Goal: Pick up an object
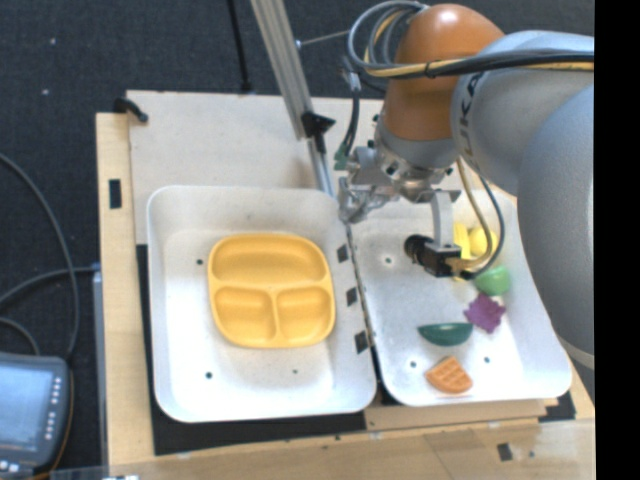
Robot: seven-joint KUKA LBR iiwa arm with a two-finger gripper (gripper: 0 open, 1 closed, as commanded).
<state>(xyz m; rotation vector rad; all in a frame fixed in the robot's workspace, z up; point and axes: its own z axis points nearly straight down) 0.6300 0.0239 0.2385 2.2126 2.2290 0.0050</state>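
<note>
The yellow three-compartment tray looks like smooth matt plastic; both shallow white bins look speckled and matt; the slanted silver rail looks like ribbed metal.

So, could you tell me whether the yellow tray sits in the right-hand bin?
No, the yellow tray lies in the left bin; the right bin holds the small toys.

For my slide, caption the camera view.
Arm's tool hovers over right bin of small toys; yellow tray lies in left bin.

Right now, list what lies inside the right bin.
In the right bin: an orange waffle-like piece, a dark green curved piece, a purple piece, a green piece, a yellow piece. The arm covers the bin's far corner.
</note>
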